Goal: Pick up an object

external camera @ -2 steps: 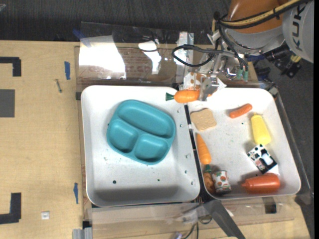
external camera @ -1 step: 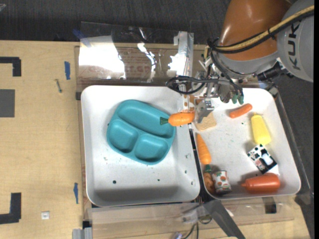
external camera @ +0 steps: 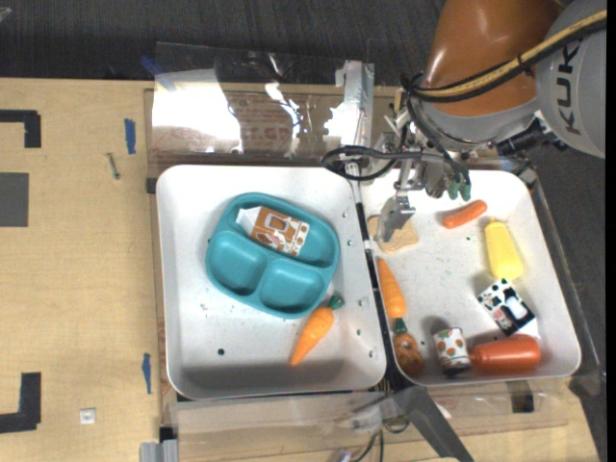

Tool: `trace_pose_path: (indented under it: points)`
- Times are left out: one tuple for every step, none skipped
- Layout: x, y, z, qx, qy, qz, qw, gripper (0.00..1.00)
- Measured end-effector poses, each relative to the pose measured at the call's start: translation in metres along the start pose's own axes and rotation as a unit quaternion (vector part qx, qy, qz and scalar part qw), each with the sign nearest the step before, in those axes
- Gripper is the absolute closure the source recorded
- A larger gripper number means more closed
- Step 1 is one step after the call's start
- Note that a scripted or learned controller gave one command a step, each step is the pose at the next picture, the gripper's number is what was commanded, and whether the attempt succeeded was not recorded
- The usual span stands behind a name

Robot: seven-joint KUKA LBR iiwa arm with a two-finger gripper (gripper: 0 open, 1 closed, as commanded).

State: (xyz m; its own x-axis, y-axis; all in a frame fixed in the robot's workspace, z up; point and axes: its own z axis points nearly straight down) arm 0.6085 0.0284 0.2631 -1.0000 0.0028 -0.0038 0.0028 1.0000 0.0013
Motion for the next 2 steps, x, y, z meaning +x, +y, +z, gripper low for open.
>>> trace_pose_path:
  points:
    - [-0.011,-0.01,0.079,0.001,0.002,0.163,0.9865,0.0]
    - [0.128,-0.06,0.055,0.001,0.0,0.184,0.9829,0.0]
